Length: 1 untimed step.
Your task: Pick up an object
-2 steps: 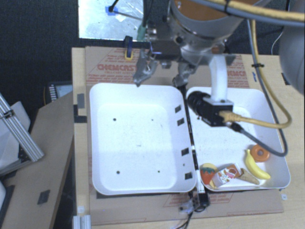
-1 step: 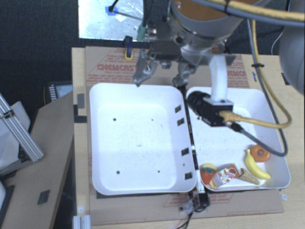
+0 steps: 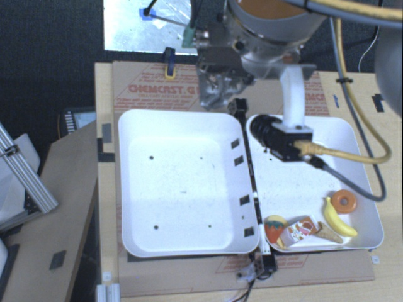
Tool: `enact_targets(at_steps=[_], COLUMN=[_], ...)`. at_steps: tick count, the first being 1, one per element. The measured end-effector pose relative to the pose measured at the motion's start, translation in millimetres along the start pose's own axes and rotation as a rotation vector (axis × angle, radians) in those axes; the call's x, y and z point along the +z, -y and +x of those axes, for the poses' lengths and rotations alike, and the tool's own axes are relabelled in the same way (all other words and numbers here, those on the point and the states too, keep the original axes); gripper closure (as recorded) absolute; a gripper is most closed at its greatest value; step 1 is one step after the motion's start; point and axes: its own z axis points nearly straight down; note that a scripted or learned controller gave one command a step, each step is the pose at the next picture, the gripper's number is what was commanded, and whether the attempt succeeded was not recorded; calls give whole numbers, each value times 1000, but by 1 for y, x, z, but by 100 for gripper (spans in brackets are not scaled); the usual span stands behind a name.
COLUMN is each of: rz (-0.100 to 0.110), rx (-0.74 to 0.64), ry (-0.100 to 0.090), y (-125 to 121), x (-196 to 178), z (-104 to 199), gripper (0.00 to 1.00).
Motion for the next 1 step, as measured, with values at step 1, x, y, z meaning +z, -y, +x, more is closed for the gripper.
enact_targets(at_steps=[1], rz=[2], rx=[18], ry=[4], y=[0], x=[21], z=[-103], gripper=[100])
